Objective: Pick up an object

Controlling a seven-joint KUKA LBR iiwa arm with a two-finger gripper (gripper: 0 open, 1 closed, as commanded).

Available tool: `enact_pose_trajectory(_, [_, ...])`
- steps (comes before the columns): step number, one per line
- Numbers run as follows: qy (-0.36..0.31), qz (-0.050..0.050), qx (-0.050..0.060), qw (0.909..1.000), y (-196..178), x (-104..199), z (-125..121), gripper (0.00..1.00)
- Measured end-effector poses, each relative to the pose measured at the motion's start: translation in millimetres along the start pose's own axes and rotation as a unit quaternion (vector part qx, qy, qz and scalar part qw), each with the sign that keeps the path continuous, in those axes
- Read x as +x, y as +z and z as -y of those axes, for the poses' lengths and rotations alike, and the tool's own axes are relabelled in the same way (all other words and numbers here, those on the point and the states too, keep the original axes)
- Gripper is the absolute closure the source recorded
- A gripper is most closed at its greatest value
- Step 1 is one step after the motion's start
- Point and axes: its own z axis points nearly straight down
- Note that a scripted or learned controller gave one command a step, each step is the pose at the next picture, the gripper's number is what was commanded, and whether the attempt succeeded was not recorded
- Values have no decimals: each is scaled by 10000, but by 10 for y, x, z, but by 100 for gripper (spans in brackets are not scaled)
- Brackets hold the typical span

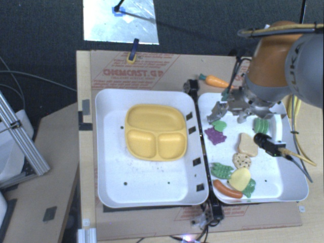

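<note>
Sausage (227, 189): red, at near edge of right bin (298, 186), long axis running left-right, touching the yellow wedge (240, 178).
Heap beside it: green leafy piece (220, 170), cookie (242, 160) and bread slice (248, 145), packed close together.
Purple grapes (215, 135): flat on bin floor, just below and slightly left of gripper (219, 113); small green piece (219, 126) between the two.
Gripper: poised low over back left corner of right bin, fingers pointing left toward the divider; spread of fingers unclear from this angle, nothing seen between them.
Likely target: green piece or grapes, nearest by far, a short drop toward the camera.
Left bin (109, 186): holds a yellow divided plate (155, 132), well apart from the gripper.
Carrot (215, 80): outside the bins, behind the gripper.
</note>
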Motion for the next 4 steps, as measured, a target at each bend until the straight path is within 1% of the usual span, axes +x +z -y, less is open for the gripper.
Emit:
enact_pose_trajectory(1, [44,26,-50,10000,-144,-68,-21,100])
enact_pose_trajectory(2, [68,21,13,10000,237,-134,718,100])
enact_pose_trajectory(3, [15,9,-26,10000,-9,466,977,100])
enact_pose_trajectory(4, [4,9,-82,10000,-969,957,993,100])
